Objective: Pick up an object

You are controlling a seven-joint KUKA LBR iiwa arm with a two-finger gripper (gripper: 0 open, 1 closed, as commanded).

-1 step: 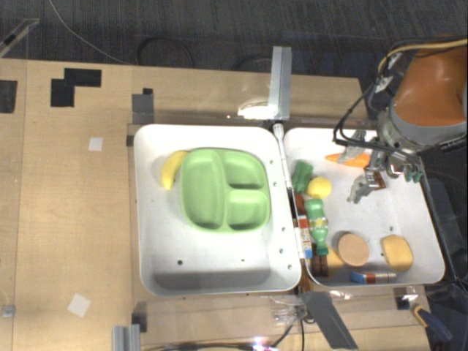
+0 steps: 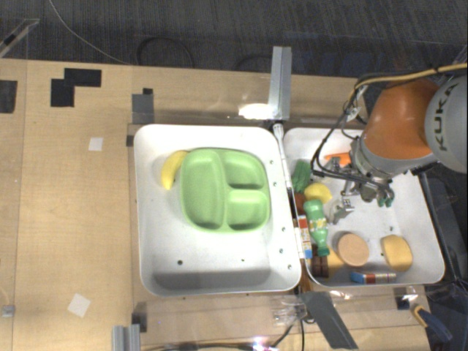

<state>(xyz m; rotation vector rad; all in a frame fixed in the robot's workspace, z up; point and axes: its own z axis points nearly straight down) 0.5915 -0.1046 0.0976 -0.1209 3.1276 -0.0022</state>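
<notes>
The arm (image 2: 409,123) reaches in from the right and hangs over the far part of the right bin (image 2: 431,229), its orange band bulking above the wrist. Beside it the left bin (image 2: 153,218) carries a green divided plate (image 2: 223,189) with a banana (image 2: 171,169) tucked against the plate's far-left edge.

The right bin is where the picking looks set to happen. Along its left wall sits a crowd of toys: a green leafy piece (image 2: 300,174), a yellow lemon-like thing (image 2: 318,192), a green bottle shape (image 2: 314,212) and some small coloured bits below. Toward the near side lie a round tan cookie-like disc (image 2: 354,249) and a yellow block (image 2: 397,251), well apart from each other.

The gripper (image 2: 363,189) hovers just right of the lemon; whether its fingers are parted I cannot tell, and nothing is visibly held. I'd judge this the approach step: the next move calls for settling on one object, centring over it and descending.
</notes>
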